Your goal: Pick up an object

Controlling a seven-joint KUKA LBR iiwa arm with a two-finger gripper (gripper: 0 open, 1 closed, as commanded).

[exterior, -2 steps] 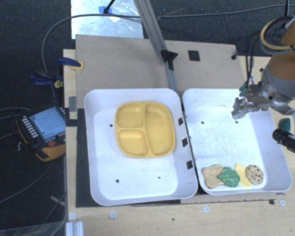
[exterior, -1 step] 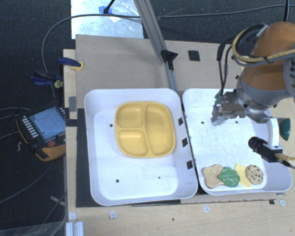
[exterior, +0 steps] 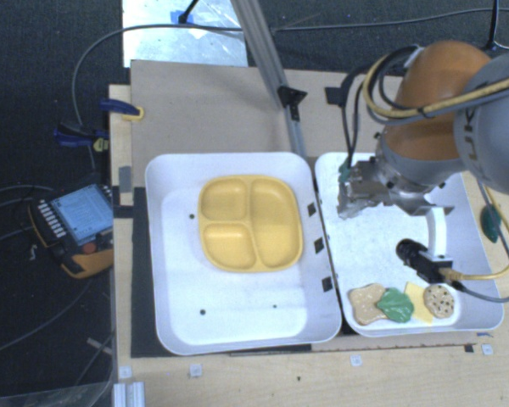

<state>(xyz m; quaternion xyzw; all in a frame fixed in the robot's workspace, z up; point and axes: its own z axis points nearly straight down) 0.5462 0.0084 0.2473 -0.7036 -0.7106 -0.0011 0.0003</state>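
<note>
While poised over the upper left of the right bin [exterior: 492, 312], best lowered toward the food pieces at lower right of the frame: tan toast-shaped piece [exterior: 366, 303], green piece [exterior: 396, 304], cookie [exterior: 439, 299]. Arm entering from right, wrist bent downward, end effector [exterior: 353, 197] well apart from them; finger state cannot be told. Yellow divided plate [exterior: 249, 223] in left bin [exterior: 178, 312].

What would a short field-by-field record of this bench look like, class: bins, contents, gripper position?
left bin: shallow white bin holding a yellow plastic plate with three compartments
right bin: shallow white bin
right bin contents: tan toy bread slice, green leafy toy piece, yellow toy wedge, round speckled toy cookie, clustered at the near edge
gripper: gripper above the right bin's far left part, apart from the toys
</note>
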